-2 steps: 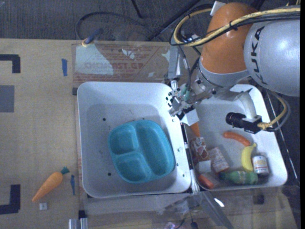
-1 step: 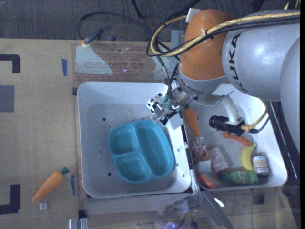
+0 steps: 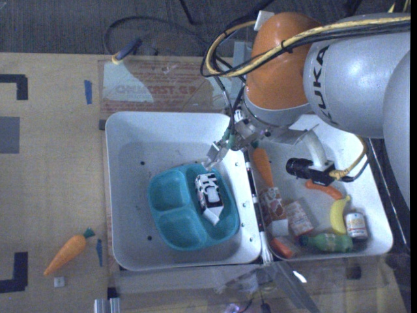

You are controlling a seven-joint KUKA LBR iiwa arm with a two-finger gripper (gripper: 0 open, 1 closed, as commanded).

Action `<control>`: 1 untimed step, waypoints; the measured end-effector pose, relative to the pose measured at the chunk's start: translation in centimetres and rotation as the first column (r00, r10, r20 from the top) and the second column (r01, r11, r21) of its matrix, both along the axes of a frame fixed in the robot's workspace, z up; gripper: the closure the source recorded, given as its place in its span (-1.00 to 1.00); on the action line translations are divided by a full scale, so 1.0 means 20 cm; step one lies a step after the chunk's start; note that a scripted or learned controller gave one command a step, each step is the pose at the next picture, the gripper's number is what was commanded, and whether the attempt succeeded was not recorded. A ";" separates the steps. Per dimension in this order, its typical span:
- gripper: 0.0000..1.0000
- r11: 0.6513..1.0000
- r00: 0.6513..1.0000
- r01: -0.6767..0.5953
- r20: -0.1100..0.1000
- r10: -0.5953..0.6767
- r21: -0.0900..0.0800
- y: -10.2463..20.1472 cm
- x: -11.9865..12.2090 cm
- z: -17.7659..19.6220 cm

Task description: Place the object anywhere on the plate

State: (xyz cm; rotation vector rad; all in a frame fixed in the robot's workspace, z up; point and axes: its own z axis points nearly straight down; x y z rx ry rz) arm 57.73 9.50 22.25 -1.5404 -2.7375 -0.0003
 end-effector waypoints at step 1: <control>-1.00 0.980 0.980 0.200 -0.002 -0.200 0.000 -0.06 -0.03 -0.17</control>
